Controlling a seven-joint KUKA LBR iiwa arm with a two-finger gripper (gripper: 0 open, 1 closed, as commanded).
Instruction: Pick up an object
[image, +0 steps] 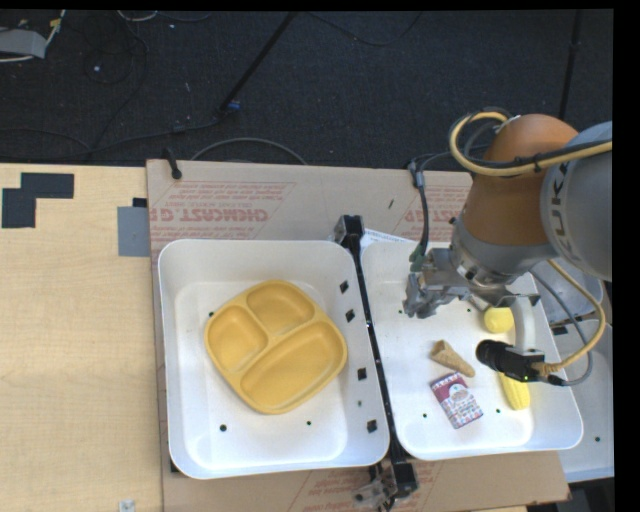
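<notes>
Reaching in from the right side, the arm (520, 190) bends its wrist down over the right bin (410, 410), so that the gripper (425, 295) hangs up and to the left of the tan wedge (451, 357), near it but apart from it. Whether the gripper is open or closed cannot be told, and nothing can be seen held in it.

The loose things lie scattered, probably so that any one of them can be taken without a neighbour getting in the way. A small yellow lump (498, 320) sits up and to the right of the tan wedge. A red packet (457, 400) lies flat just below the wedge. A long yellow piece (516, 392) lies to its lower right, near the bin wall. A divided yellow plate (275, 345) lies well to the left of the wedge, alone in the left bin (190, 300).

Judging by the pose, no object is secured yet. The wedge looks like the nearest candidate, and the gripper would have to move toward it and come down.
</notes>
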